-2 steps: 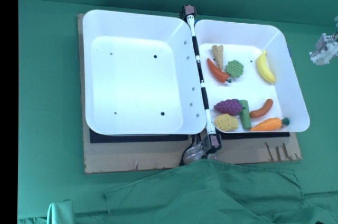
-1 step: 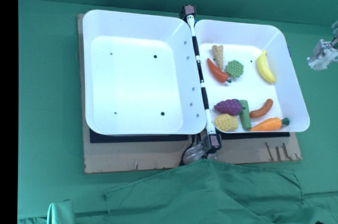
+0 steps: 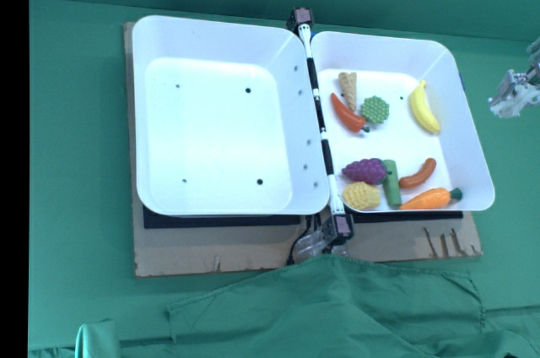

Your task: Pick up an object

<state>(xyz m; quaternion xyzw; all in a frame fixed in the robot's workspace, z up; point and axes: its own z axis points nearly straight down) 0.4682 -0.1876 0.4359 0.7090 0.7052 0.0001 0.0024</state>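
A: Where is there room in the right shallow white plastic bin (image 3: 469, 147)?

B: The middle of its floor lies bare, between the yellow plastic banana (image 3: 424, 108) near the far right corner and the red chilli (image 3: 347, 113) by the left wall.

A: And the near edge?

B: Crowded. The purple grape bunch (image 3: 364, 170), green cylinder (image 3: 391, 182), yellow corn piece (image 3: 361, 196), brown sausage (image 3: 418, 173) and orange carrot (image 3: 429, 198) lie close together, several touching.

A: The left white bin (image 3: 152, 94)?

B: Its floor is open from wall to wall.
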